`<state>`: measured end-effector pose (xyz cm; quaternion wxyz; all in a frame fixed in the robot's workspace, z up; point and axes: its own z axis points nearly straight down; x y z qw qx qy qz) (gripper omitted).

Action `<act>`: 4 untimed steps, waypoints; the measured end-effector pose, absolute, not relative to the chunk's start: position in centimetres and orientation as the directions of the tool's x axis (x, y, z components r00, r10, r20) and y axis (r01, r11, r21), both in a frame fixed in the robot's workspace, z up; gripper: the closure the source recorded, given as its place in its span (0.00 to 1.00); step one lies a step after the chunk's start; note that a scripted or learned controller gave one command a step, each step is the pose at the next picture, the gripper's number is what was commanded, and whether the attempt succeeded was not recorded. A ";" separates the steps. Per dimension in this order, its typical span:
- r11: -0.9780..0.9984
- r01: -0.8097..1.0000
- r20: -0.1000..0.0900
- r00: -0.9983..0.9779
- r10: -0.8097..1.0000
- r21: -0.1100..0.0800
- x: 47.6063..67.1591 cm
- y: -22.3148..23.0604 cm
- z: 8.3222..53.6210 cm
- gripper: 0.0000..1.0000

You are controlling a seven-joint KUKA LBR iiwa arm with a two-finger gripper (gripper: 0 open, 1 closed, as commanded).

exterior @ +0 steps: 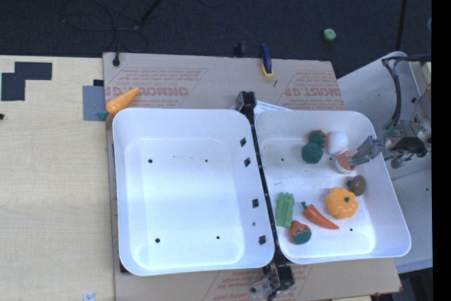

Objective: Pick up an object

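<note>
At right bin's [394, 222] edge | gripper [364, 150] beside pink-white object [343, 161]

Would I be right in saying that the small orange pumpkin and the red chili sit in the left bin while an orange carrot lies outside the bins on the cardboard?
Not quite: the camera view shows the pumpkin and the chili in the right bin, not the left bin. The carrot does lie outside the bins on the cardboard.

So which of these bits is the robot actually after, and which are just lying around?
Possible picks, all in the right bin:
orange pumpkin
carrot
green stalks
broccoli
white ball
brown lump
The tool hovers there.

Lying about:
left bin
outside carrot
blue clamp
green ball
</note>
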<state>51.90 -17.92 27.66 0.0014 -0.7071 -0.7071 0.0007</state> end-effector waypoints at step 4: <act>0.004 1.000 0.003 -0.004 1.000 0.002 52.5 -7.8 16.6 1.00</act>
